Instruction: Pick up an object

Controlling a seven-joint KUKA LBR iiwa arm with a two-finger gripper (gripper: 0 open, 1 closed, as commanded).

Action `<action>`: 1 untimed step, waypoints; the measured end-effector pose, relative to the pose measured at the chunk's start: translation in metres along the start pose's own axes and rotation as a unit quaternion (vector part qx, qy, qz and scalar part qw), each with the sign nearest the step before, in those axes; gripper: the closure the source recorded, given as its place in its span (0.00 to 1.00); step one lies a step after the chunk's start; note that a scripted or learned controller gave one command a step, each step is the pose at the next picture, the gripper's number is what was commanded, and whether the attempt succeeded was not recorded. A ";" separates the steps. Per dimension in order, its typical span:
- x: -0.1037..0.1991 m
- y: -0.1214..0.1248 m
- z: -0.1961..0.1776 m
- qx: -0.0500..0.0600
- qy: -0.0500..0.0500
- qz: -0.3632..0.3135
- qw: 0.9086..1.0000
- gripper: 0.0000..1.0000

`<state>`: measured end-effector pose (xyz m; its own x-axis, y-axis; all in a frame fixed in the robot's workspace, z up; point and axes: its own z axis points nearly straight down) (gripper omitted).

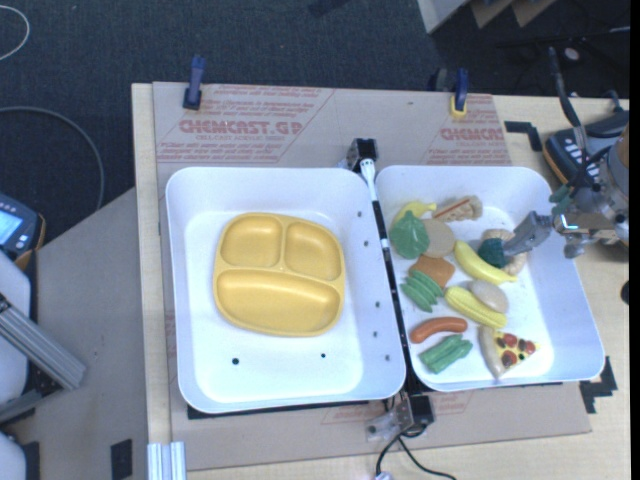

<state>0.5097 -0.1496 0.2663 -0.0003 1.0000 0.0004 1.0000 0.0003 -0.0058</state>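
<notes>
A yellow plate (279, 273) with three parts was seen in the left bin (190, 298). Toy food was piled in the right bin (560, 318): two bananas (480, 263), a sausage (438, 328), a pizza slice (510, 349) and green pieces. The gripper (522, 238) was reached low over the right bin, beside a banana. Whether it was open or holding anything could not be told.

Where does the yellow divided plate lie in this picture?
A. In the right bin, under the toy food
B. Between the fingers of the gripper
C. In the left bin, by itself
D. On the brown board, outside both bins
C. The yellow divided plate lies flat in the left bin, while the toy food, such as the banana and the pizza slice, is gathered in the right bin.
</notes>
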 end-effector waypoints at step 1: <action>0.000 0.001 -0.007 0.002 0.000 -0.001 1.000 1.00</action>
<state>0.5108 -0.1499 0.2735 -0.0016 1.0000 -0.0002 1.0000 0.0016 -0.0096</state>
